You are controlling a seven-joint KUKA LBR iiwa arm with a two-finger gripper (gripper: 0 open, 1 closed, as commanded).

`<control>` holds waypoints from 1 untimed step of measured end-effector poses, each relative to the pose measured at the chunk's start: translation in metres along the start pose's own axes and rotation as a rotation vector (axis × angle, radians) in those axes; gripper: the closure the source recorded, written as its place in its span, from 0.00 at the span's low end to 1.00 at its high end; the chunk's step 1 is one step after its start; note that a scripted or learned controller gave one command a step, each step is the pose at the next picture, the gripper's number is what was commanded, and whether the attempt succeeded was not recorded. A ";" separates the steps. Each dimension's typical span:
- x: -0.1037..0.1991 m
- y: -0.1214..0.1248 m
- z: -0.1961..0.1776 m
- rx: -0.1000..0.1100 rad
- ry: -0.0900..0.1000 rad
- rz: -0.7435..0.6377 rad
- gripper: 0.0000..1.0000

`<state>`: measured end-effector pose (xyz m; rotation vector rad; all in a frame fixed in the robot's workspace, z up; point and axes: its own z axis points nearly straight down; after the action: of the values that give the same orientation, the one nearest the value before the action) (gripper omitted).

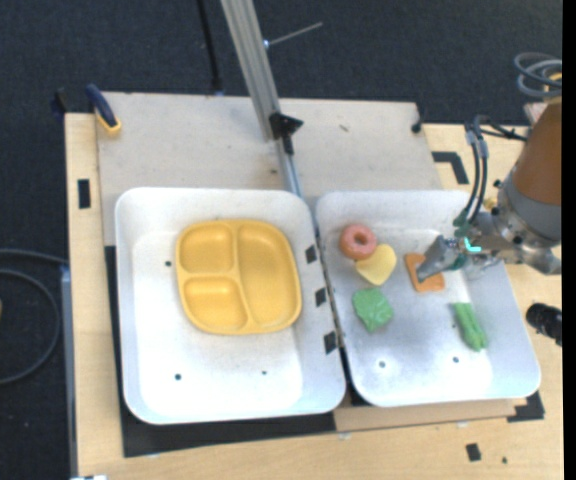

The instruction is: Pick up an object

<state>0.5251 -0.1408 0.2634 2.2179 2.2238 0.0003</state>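
The right white bin (408, 368) holds several small toys: a pink donut (358, 240), a yellow piece (377, 265), a green block (372, 309), a flat orange piece (429, 280) and a green stick-shaped piece (469, 326). My gripper (438, 260) reaches in from the right and sits right over the orange piece's upper edge. The fingers point left and down toward it. I cannot make out whether anything is between them.
The left white bin (148, 368) holds a yellow three-compartment plate (238, 275). A slanted metal pole (253, 63) rises behind the bins. The arm's orange band (543, 163) is at the right edge.
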 end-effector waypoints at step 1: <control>0.000 0.000 0.000 0.000 0.000 0.000 0.00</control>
<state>0.5253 -0.1408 0.2635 2.2176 2.2236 0.0006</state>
